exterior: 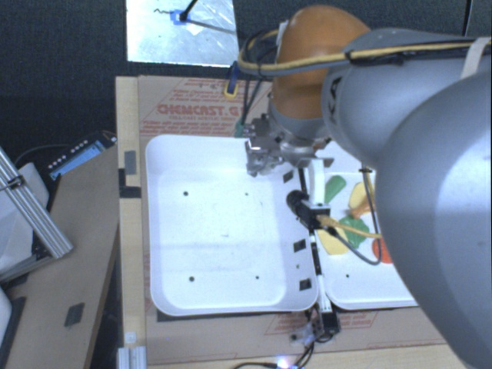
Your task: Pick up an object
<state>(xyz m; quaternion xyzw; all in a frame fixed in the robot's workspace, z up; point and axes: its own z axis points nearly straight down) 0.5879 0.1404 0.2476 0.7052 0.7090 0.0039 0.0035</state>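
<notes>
Green and yellow objects [344, 206] lie right of the hand [260, 160].

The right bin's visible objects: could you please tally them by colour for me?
Green: 2, a piece and another
Yellow: 2, a piece and another
Red-orange: 1, an object partly hidden by the arm
Total: 5 visible; the arm may hide more.

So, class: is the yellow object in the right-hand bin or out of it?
In. The yellow object lies inside the right bin, beside green pieces, partly hidden by the arm.
</notes>
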